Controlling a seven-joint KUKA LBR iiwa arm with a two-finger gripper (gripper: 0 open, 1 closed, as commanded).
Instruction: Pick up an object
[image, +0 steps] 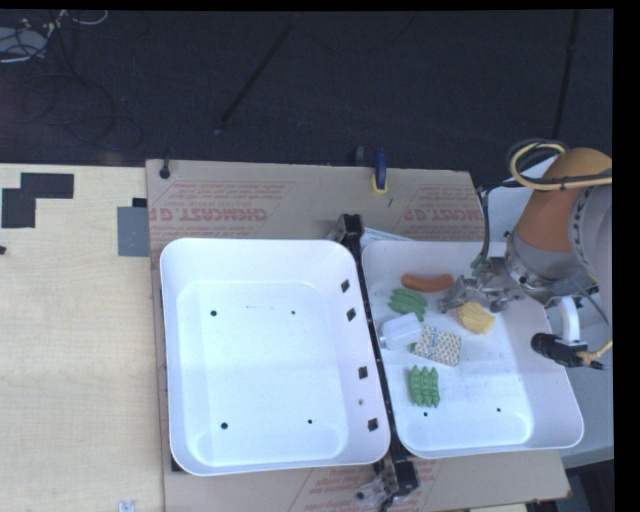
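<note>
The right bin (520, 425) holds several small objects: an orange sausage-shaped piece (428, 283), a green leafy piece (407, 302), a white block (402, 330), a dotted white pad (438, 346), a green ridged piece (423, 386) and a yellow chunk (476, 318). My gripper (470, 291) hangs low over the bin's upper right part, just above the yellow chunk and right of the orange piece. Nothing shows between its fingers.
The left bin (180, 300) lies beside the right one, with a black clip strip (362, 340) between them. Both rest on a cardboard sheet (250, 200) on the wooden bench. The arm's grey body (560, 240) and cables (570, 345) overhang the right bin's right edge.
</note>
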